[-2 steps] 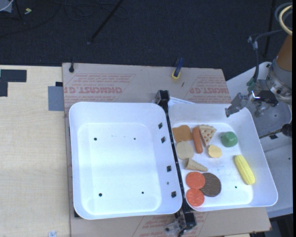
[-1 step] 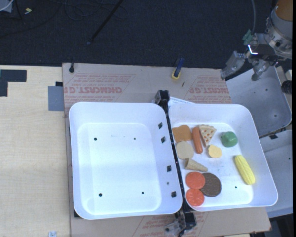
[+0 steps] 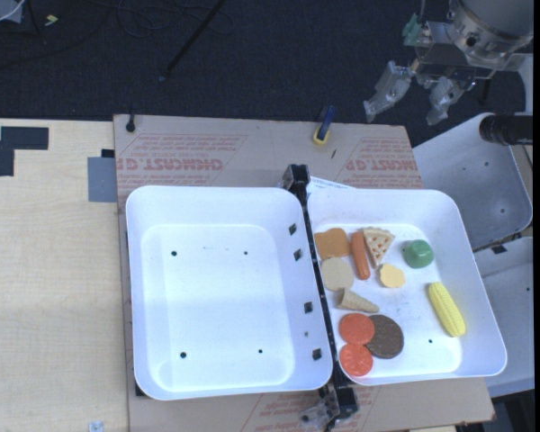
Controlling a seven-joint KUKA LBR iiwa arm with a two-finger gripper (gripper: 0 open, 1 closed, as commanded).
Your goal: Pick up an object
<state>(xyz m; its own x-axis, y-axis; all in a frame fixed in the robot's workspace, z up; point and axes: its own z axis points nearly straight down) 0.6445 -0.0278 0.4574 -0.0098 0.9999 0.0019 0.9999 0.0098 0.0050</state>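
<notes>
Approach comes first: gripper (image 3: 412, 94) hangs spread and empty beyond the right bin (image 3: 472, 241), so it must descend over one toy, perhaps the corn (image 3: 445, 309).

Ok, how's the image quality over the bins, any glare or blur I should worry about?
Camera view: even light, soft shadows; the right bin and its corn are sharp; the left bin is bright, near washed out; the gripper is slightly blurred against the dark floor.
</notes>
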